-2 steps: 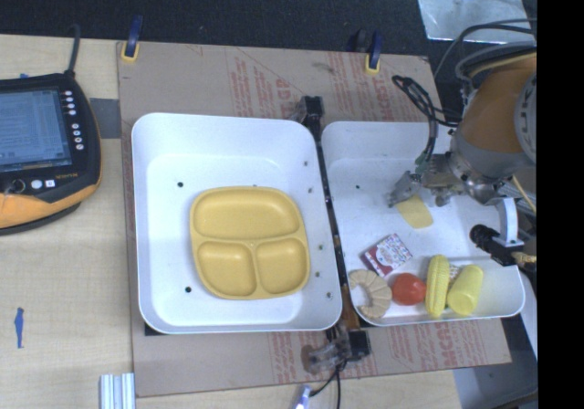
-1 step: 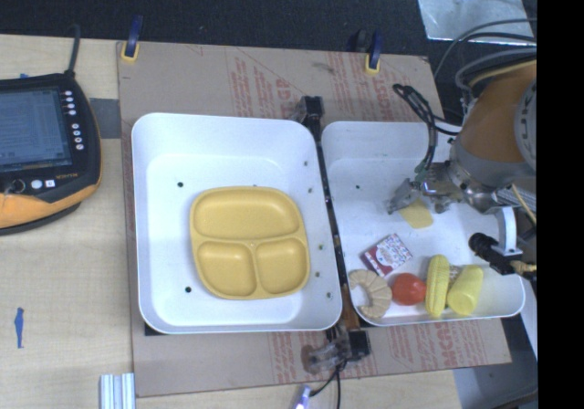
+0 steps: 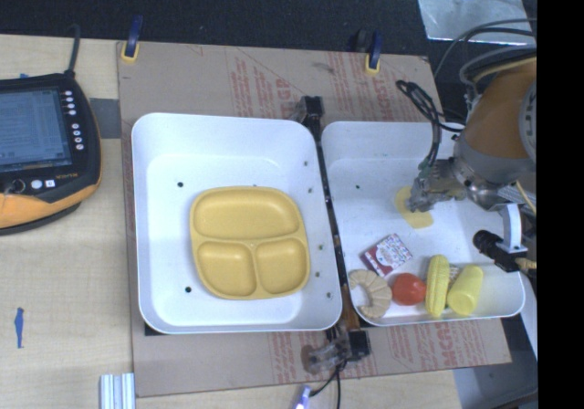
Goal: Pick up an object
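Yellow piece (image 3: 415, 208) lies on the floor of the right bin (image 3: 365, 147), directly under the hand (image 3: 427, 193), which is lowered onto it; whether the hand is apart or clamped cannot be told. Nothing appears lifted yet. Nearer the front lie a red packet (image 3: 388, 254), tomato (image 3: 408, 288), and corn (image 3: 437, 285). Left bin (image 3: 160, 152) holds a yellow tray (image 3: 248, 241).
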Robot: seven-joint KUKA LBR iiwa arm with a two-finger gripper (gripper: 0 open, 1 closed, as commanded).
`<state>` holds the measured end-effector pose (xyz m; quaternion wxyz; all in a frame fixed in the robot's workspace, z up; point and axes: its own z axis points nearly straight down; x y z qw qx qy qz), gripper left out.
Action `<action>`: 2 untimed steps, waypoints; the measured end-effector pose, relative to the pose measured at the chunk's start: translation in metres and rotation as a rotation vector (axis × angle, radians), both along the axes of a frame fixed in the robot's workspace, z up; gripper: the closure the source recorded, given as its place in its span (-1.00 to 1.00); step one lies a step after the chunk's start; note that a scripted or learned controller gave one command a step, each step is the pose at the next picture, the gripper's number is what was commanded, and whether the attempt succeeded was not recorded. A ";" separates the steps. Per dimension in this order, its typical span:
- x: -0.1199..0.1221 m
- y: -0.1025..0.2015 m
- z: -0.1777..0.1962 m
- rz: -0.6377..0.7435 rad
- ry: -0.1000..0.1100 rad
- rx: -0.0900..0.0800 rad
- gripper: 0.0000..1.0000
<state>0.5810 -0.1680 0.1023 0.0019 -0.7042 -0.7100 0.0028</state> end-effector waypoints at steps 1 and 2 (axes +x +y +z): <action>0.000 0.000 0.000 0.001 0.000 0.000 -1.00; -0.005 0.002 -0.011 -0.004 -0.001 0.001 -1.00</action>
